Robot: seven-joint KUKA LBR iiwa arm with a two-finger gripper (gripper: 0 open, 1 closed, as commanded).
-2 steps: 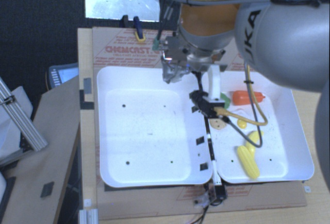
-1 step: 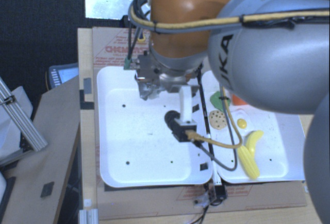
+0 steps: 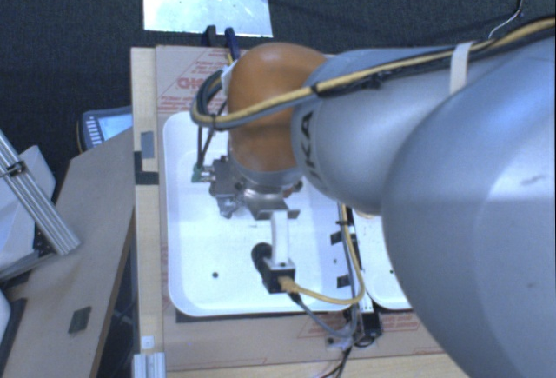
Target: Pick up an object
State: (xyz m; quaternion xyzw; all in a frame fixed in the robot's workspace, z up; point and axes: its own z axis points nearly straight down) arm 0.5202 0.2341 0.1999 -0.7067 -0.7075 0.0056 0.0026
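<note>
Object for pickup was hidden from the camera as the arm [image 3: 417, 150] hung low over the view's left bin [image 3: 195, 285] on the tabletop [image 3: 146, 220]. Whether the tool [image 3: 234, 204] was clenched or released could not be told; the pickup looked undone.

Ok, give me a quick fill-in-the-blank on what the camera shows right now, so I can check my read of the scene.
1. The band above the wrist of the arm is ____ in colour.
2. The wrist hangs over the bin on the view's ____ side.
3. That bin and its neighbour are both ____ in colour.

Missing words: orange; left; white.
</note>
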